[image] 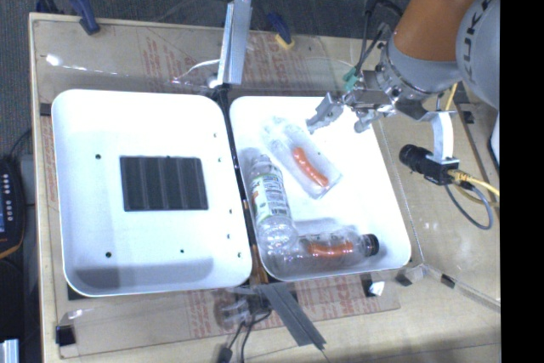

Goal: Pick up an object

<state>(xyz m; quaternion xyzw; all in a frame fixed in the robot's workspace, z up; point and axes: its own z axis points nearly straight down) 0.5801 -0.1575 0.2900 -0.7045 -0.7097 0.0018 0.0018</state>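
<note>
My gripper [342,116] hangs over the far right part of the right bin [384,183], its two fingers spread open with nothing between them. Just below and left of it lies a clear plastic packet holding an orange object [306,161]. A clear bottle with a white label [270,198] lies lengthwise along the bin's left side. Another clear bottle with a black cap and orange contents [327,246] lies along the near wall. The gripper touches none of them.
The left bin [76,183] holds a flat black ribbed panel [164,183]. An upright grey post [234,42] stands between the bins at the back. Blue clamps [84,10] grip the bench's far edge.
</note>
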